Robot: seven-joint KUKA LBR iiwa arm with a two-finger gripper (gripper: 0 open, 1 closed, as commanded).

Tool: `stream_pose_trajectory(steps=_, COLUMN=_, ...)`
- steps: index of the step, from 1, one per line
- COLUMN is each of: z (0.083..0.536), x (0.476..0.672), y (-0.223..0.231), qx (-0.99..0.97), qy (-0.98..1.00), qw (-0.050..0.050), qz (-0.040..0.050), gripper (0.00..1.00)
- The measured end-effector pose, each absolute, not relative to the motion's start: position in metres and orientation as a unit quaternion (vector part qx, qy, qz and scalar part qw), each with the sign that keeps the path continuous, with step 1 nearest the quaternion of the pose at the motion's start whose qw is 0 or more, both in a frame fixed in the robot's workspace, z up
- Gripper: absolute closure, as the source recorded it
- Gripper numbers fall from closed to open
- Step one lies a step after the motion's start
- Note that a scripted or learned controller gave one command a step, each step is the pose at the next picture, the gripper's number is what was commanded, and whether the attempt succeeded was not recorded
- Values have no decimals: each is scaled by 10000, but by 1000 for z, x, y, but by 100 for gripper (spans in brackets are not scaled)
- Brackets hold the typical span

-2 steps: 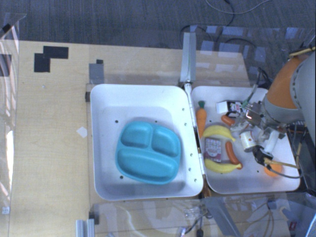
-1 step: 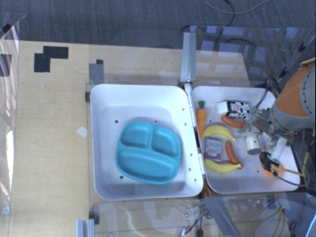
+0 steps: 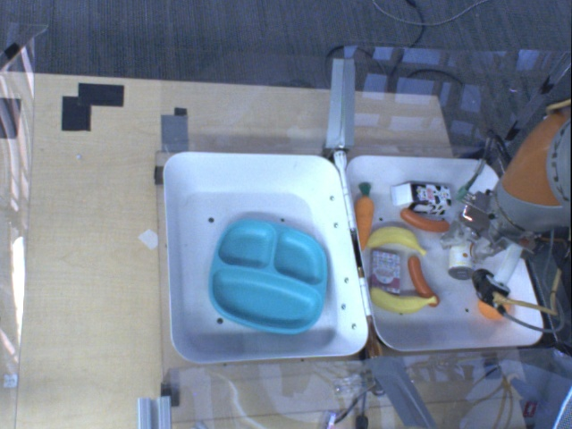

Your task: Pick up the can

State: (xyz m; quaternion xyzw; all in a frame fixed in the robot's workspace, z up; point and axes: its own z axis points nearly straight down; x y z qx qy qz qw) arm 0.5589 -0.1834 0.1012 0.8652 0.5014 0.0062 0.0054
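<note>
Two white bins sit side by side on the bench [image 3: 98,239]: the left bin [image 3: 192,329] carries a blue divided tray [image 3: 268,275], and the right bin [image 3: 420,336] carries a carrot [image 3: 364,217], a banana [image 3: 399,239], two sausages [image 3: 420,277], a black-and-white carton [image 3: 424,195] and the can [image 3: 387,270]. The can lies on its side in the curve of the banana, just left of one sausage, well apart from the hand [image 3: 466,250]. The hand hangs low over the right bin's right part beside a small white cylinder [image 3: 459,259], with nothing visibly between its fingers, and how far they are spread cannot be told.
</note>
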Motion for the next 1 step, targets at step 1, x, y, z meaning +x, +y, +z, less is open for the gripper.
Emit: stream_pose_trajectory(steps=1, z=215, x=578, y=-155, qx=7720, qy=6357, qw=21, qz=17, gripper=100)
